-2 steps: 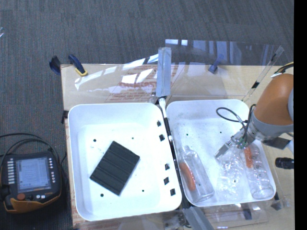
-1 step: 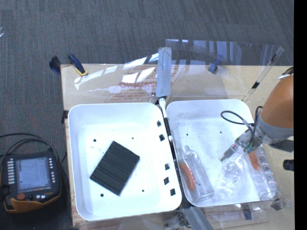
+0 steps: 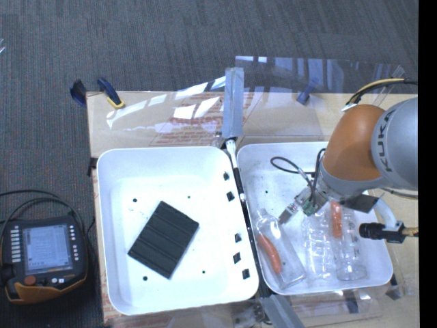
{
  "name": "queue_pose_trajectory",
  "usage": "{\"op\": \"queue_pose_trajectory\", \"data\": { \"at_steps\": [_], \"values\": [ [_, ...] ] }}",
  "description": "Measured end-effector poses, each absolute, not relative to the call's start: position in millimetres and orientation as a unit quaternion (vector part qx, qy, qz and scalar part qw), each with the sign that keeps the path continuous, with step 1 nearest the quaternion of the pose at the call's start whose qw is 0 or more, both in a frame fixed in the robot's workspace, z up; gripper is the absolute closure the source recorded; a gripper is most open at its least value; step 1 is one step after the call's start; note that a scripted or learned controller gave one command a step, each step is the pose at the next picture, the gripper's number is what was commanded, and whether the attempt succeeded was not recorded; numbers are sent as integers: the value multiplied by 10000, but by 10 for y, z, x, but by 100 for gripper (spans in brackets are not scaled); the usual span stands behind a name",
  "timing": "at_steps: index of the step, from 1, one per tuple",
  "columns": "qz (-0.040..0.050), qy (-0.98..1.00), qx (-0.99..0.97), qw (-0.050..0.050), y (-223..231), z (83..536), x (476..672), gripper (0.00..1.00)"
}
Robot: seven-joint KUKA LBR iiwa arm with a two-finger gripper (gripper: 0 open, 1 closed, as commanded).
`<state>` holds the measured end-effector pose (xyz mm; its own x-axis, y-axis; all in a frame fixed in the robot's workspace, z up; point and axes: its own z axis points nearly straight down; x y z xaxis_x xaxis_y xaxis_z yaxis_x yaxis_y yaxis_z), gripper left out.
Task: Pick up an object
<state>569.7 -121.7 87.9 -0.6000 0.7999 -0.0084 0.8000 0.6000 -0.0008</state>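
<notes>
At the far left, on the dark ribbed carpet, lies one teach pendant, a black-and-orange handheld box with a pale screen and a cable looping off its top. Next comes the wooden bench, its near corner carrying one blue-and-yellow clamp and a sheet of clear glossy plastic that catches the light. Two shallow white bins sit side by side on it. The left bin is a rounded-corner tray of smooth white plastic holding a single object: one flat black rectangular pad with fine parallel ridges across its face, lying at a slant near the bin's middle. A grey metal divider post rises between the bins at their far edge. The right bin holds a cluster of clear, glassy items, at least three transparent bottles or jars lying close together and hard to separate by eye, plus two slim orange pieces: one orange stick at the left of the cluster and another orange piece to the right, just beside the arm. A thin black cable loop rests on the bin floor farther back. The gripper reaches down over the clear items from the grey arm with its rounded orange band; whether it is released or clenched cannot be made out, since glare and clutter hide its tip.
</notes>
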Motion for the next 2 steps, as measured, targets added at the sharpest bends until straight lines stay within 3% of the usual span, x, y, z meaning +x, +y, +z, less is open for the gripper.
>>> {"op": "queue_pose_trajectory", "data": {
  "at_steps": [1, 2],
  "values": [
    [-8, 8098, 5867, -17, -1367, 1492, 5860, 0],
    [-3, 8055, 5926, -10, -2043, 1399, 5574, 0]
  ]
}}
